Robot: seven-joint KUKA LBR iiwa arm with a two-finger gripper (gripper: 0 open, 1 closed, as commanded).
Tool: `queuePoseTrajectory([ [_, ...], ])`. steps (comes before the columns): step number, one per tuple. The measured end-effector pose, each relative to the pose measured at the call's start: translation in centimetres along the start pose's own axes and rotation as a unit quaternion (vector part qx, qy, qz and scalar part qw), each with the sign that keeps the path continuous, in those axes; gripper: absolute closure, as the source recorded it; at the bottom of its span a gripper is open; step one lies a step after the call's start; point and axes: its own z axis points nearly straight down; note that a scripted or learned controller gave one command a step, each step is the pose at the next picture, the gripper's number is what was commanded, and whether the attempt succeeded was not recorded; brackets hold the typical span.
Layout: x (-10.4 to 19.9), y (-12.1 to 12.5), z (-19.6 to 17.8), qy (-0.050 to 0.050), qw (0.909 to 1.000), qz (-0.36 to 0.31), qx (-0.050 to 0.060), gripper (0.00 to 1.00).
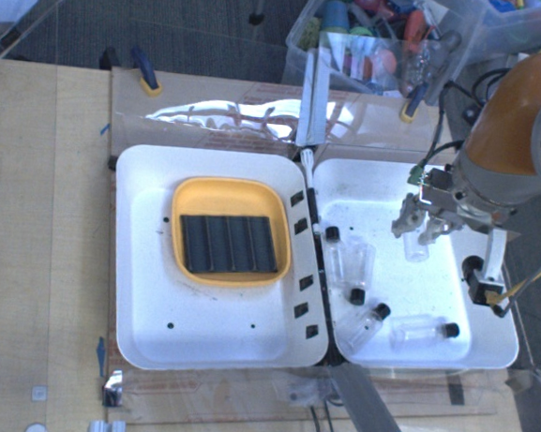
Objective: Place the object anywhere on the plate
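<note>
Arm: grey with an orange band [515, 114], reaching in from the right over the right bin [484, 356].
Claw [418, 235]: hangs over the upper middle of the right bin, pointing down; whether it is spread or pressed together, I cannot tell. A faint clear shape shows right at its tip, too blurred to say whether anything is pinched.
Plate [189, 199]: yellow, squarish with rounded corners, in the left bin [138, 330], toward its upper middle.
On the plate: a dark ribbed insert [227, 244] lying flat, covering most of the middle.
Objects: small clear vials with black caps, all in the right bin, well apart from the plate.
Vial one [422, 330]: lying on its side near the lower right of the bin, cap to the right.
Vial two [366, 324]: lying tilted near the lower left of the bin, cap up and to the right.
Vial three [350, 274]: lying near the bin's left wall; exact outline hard to make out against the white.
Divider: a row of small black tabs [303, 256] runs down the seam between the two bins.
Behind the bench: a clear tub [390, 33] of coloured odds and ends.
</note>
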Motion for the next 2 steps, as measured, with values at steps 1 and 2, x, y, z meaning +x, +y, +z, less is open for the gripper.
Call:
queuePoseTrajectory([
  [1, -3.6, 6.5, -6.2, -0.001, 0.9995, 0.031, 0.0, 1.0],
  [2, -0.3, 7.3, -1.8, 0.0, 0.9939, -0.11, 0.002, 1.0],
])
